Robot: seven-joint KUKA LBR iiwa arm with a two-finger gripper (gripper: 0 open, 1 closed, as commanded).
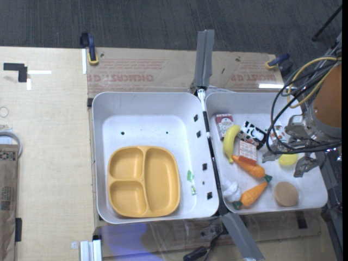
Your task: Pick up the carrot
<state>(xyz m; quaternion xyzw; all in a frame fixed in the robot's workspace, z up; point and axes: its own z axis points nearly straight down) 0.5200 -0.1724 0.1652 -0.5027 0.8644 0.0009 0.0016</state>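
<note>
Two orange carrots lie in the right bin (321,200). One carrot (250,168) lies just below the banana. The other carrot (254,193) lies nearer the front wall, its green top pointing front-left. My gripper (286,162) hangs over the right half of this bin, to the right of both carrots and apart from them. Its fingers (270,156) stand open, and a yellow lemon (288,159) shows in the gap between them. Neither carrot is between the fingers.
Also in the right bin are a banana (231,139), a small red-and-white box (223,125), a printed card (247,148), a white scrap (231,190) and a round tan piece (286,193). The left bin (103,124) holds a yellow divided plate (144,181). Cables loop above the wrist.
</note>
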